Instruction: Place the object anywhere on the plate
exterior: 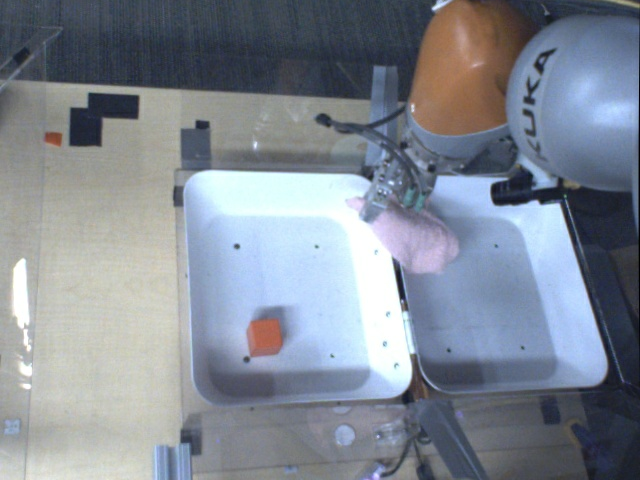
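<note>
My gripper (383, 204) hangs over the rim between the two bins, near their back edge. Its fingers are closed on the upper-left end of a pale pink, flat, rounded piece (420, 243) that looks like the plate. That piece tilts down and to the right from the fingers, across the divider and over the right bin (520, 358). A small orange cube (265, 337) rests on the floor of the left bin (300, 268), towards its front left, well away from the gripper.
The arm's orange band (465, 58) and grey wrist (575, 98) cover the back of the right bin. A black cable (345, 126) loops behind the gripper. Black and orange markers (95, 118) lie on the wooden bench at the far left.
</note>
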{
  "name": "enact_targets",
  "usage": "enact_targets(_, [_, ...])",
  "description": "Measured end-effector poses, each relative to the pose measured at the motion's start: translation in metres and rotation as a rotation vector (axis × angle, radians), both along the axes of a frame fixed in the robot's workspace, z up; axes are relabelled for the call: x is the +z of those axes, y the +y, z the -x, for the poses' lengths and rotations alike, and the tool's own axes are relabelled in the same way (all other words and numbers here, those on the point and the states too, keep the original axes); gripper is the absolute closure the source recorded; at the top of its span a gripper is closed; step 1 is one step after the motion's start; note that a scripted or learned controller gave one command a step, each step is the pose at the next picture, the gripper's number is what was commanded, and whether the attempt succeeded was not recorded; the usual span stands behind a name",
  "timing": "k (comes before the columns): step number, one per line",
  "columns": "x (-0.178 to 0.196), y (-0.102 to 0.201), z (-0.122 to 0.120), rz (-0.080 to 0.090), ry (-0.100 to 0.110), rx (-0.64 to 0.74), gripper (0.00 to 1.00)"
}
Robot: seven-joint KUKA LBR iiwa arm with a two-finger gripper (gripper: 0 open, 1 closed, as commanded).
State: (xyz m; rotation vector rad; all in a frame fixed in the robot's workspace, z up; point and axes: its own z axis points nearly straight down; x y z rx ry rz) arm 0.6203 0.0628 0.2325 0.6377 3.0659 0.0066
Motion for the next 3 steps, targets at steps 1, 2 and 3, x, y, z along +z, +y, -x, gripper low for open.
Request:
enact_targets(1, [-0.009, 0.04, 0.02, 0.003, 0.0, 0.4, 1.0])
enact_targets(2, [-0.007, 0.082, 0.049, 0.002, 0.0, 0.414, 1.0])
enact_targets(3, [-0.007, 0.082, 0.049, 0.002, 0.0, 0.414, 0.0])
